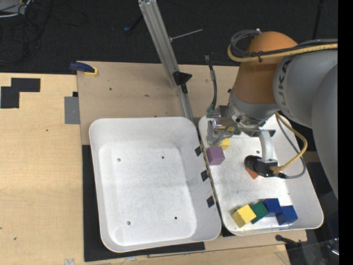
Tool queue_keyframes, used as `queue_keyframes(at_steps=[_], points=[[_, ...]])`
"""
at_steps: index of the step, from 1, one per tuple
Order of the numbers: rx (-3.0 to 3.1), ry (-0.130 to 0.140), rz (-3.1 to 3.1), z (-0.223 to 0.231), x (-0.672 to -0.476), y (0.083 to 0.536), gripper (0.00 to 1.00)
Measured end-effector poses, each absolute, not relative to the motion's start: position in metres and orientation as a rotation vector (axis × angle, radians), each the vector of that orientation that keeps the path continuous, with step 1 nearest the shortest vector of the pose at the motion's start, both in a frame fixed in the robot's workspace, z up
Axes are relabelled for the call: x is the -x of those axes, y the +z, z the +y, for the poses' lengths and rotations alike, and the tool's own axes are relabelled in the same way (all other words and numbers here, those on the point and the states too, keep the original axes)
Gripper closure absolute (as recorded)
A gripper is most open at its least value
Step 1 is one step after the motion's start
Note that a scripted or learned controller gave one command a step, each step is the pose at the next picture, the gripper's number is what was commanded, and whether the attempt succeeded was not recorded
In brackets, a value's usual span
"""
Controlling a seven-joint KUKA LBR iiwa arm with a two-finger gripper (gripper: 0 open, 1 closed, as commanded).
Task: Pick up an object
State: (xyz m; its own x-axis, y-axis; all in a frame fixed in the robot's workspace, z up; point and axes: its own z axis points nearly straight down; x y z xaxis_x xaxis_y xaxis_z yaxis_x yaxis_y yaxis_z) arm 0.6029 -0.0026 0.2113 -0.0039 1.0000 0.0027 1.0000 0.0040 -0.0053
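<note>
In the right bin (pixel 309 217), the end effector (pixel 216 132) hangs just above the purple block (pixel 215 155); I cannot tell its grip, and it likely must go down next.

The bulky grey metal arm (pixel 314 87) carries a rounded orange band (pixel 259 73). Yellow and black cables (pixel 292 153) loop beside its silvery metal hand (pixel 216 130).

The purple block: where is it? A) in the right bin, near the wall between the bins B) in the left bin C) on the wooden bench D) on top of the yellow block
A: the purple block lies in the right bin, close to the edge it shares with the left bin, just below the gripper.
</note>
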Motion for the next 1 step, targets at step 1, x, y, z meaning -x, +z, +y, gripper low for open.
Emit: queue_keyframes(at_steps=[1], points=[[2.216,0.001,-2.225,0.0528,-0.6077,0.2257,1.0]])
